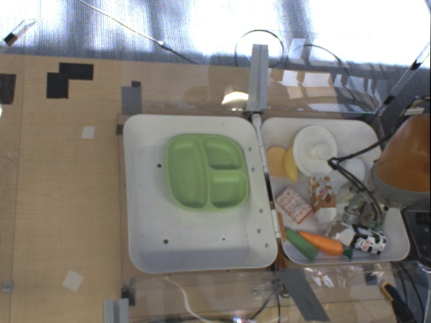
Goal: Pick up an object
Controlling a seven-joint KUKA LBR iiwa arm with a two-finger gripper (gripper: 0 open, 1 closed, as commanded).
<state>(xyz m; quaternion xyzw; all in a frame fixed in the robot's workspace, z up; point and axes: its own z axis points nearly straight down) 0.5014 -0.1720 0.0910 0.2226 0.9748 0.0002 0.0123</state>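
Camera view showed the gripper point(355, 215), finger state indeterminate, low in the right bin point(397, 251) near the carrot point(322, 242); grasp apparently pending.

Light wooden bench point(60, 200) across the frame, grain running up and down. Two shallow white bins side by side on it: left bin point(145, 241) at centre, right bin point(397, 244) toward the right edge, touching along a shared divider. Black square markers point(67, 78) on the wood at upper left, another at the far left edge. Small pale tape squares point(88, 132) left of the bins and at lower left point(72, 280). Grey brackets point(130, 98) at the left bin's corners. Grey upright post point(257, 79) at top centre, above the divider.
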